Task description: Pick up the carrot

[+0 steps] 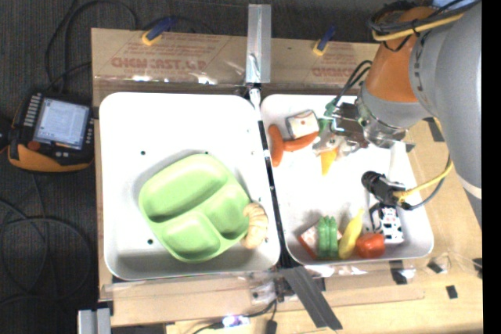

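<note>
One carrot (280, 143) lies in the right bin (415, 242), hard against its left wall near the far left corner, its orange body bent in an L shape. A small pale block (301, 123) rests against the carrot's upper right side. The gripper (335, 138) hangs just right of these, over the far half of the bin; its fingers cannot be made out clearly, so their state cannot be told. A small yellow-orange piece (327, 160) sits directly below the gripper. Along the bin's near edge are grouped a green vegetable (326, 235), a yellow piece (351, 233), a red tomato-like item (370, 245) and a white die (391, 228). The left bin (125, 117) carries a green divided plate (192, 205), with a tan pastry-like item (255, 225) at its right rim. Both bins stand on the table (458, 301).
</note>
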Controlling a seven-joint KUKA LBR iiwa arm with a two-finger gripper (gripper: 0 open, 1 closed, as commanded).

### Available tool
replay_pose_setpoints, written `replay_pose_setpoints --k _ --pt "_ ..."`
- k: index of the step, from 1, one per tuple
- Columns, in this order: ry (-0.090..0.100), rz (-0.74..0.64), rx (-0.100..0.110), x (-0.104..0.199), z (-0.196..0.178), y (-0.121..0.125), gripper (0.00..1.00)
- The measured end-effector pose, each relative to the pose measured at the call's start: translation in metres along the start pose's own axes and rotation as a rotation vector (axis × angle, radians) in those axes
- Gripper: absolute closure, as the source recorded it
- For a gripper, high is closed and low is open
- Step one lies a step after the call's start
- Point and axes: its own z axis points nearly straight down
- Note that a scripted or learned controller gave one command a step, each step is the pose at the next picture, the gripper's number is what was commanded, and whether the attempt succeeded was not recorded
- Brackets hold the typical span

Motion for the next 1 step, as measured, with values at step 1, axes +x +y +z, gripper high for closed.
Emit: replay_pose_setpoints --k 1 --pt "-0.003 -0.001 0.004 0.0000 -0.0078 -0.0005 1.00"
